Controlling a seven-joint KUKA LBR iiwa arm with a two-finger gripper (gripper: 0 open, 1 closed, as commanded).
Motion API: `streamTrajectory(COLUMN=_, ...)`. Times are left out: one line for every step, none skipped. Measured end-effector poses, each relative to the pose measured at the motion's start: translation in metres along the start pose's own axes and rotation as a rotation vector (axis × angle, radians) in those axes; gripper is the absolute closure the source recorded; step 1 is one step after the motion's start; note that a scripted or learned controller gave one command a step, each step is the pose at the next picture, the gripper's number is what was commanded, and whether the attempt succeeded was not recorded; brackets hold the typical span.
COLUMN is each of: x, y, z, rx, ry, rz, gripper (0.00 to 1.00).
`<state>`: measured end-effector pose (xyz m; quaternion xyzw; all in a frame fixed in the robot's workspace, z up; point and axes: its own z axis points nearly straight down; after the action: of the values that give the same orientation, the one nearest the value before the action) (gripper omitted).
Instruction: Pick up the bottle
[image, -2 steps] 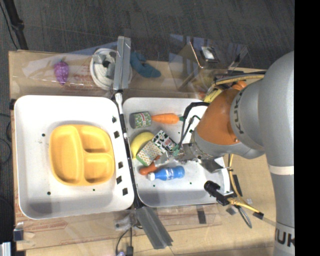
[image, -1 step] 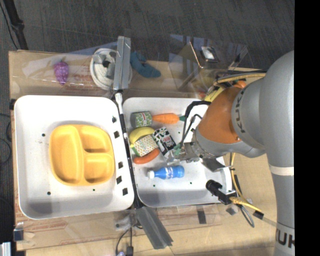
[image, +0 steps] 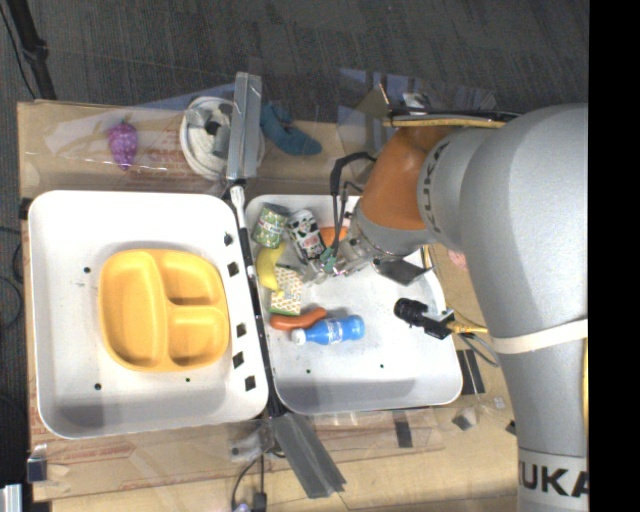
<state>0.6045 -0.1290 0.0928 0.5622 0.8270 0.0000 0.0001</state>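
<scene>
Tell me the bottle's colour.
Blue with a white cap; the bottle lies in the right bin, camera view.

Dark carpet floor (image: 150, 45) behind wooden bench (image: 60, 140)

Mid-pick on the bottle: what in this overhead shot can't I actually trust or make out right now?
- Hand: small and lost in clutter in the camera view; finger state unreadable.
- Blue bottle: lies on its side in the right bin; label too small to read.
- Right bin's far-right part: covered by the arm.
- Orange item beside the bottle: touching or apart, cannot tell.
- Cans near the hand: print blurred.
</scene>
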Motion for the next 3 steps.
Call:
streamTrajectory(x=-0.006, y=-0.002, z=-0.002, rx=-0.002, ry=-0.011, rz=0.006, gripper=0.00)
streamTrajectory(x=-0.014, y=-0.091, z=0.000, rx=0.002, ry=0.002, rz=0.008, gripper=0.00)
streamTrajectory(x=-0.029, y=-0.149, z=0.001, rx=0.002, ry=0.002, rz=0.027, gripper=0.00)
